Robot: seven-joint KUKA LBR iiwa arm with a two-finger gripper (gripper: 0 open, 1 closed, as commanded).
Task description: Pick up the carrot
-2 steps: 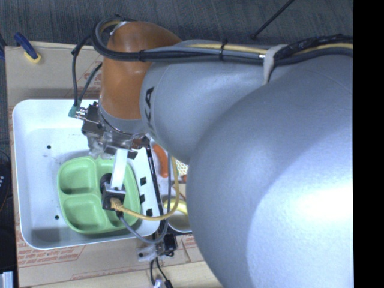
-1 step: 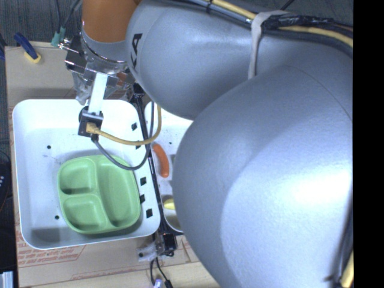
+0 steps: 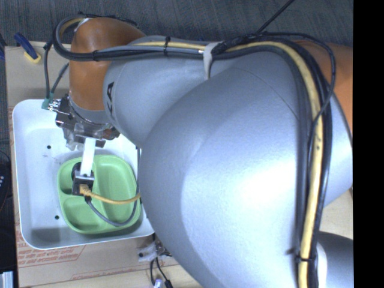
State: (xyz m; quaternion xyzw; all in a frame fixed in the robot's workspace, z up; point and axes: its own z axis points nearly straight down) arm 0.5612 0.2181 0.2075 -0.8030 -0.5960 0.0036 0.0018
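Observation:
My gripper point(image 3: 84, 138) hangs low over the left white bin point(image 3: 30, 161), just behind a green divided dish point(image 3: 114, 179) that lies in the bin's front half. The orange band and grey wrist stand right above it. The bulk of my grey arm covers the whole right side of the camera view, hiding the right bin and the left bin's right part along with whatever lies there.
The left bin's far-left floor point(image 3: 36, 137) is bare white with a few small holes. A cardboard sheet with red print point(image 3: 48, 254) lies under the bin's front edge. A small blue and yellow tool point(image 3: 27, 47) lies beyond the bench's back-left corner.

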